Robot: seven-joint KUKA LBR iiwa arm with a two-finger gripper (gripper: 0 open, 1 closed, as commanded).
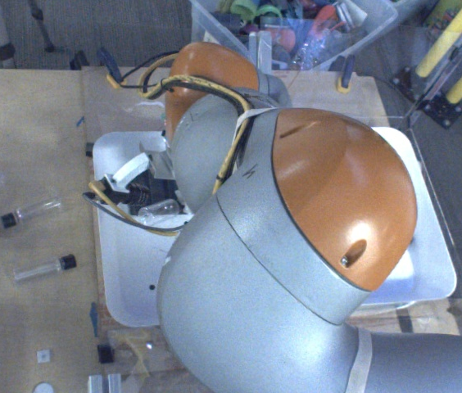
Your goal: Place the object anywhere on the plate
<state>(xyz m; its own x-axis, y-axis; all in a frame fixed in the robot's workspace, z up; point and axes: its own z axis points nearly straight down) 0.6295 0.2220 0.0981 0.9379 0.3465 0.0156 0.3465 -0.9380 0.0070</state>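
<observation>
Tubes: three small clear tubes with black caps (38, 211) lie scattered near the bench's left edge, apart from one another.
Left bin (124, 289): white and shallow, left of the bench's middle; its left wall and near left corner are in the open, while the arm covers its right side.
Gripper (151, 201): low over the far half of the left bin, near the far left corner; whether it is apart or together cannot be told, and nothing can be seen clamped in it.
Glint: a pale, shiny patch (164, 210) sits right by the gripper, too blurred to name.
Arm (296, 219): grey with orange caps, it reaches in from the right and spreads across the middle of both bins.
Object and plate: their place cannot be told, since the arm hides most of both bin floors.
Box of toys (296, 11): a clear box of coloured bits stands beyond the bench's far edge.
Right bin (436, 256): white, with its right wall and near right corner showing past the arm.
</observation>
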